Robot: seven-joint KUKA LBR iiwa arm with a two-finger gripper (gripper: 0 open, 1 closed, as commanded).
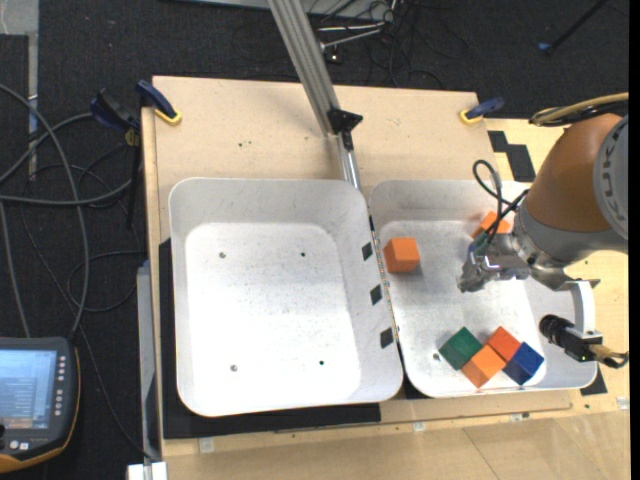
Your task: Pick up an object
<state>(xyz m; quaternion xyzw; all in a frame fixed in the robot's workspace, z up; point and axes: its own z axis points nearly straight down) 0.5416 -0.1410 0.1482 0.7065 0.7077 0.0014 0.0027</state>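
From my remote station: arm enters from the right, pincer (478, 274) low over the right bin (425, 203), nothing visible between its fingers. Lone orange cube (402, 254) sits left of the pincer, apart from it. Near the front edge, green block (461, 348), orange block (484, 365), red-orange block (504, 345) and blue block (523, 363) cluster together, touching. Left bin (200, 208) alongside on the tabletop (250, 118).

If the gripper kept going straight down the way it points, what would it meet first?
Probably bare floor of the right white bin: the gripper hangs right of the lone orange cube, above the block cluster. Depth is unclear.
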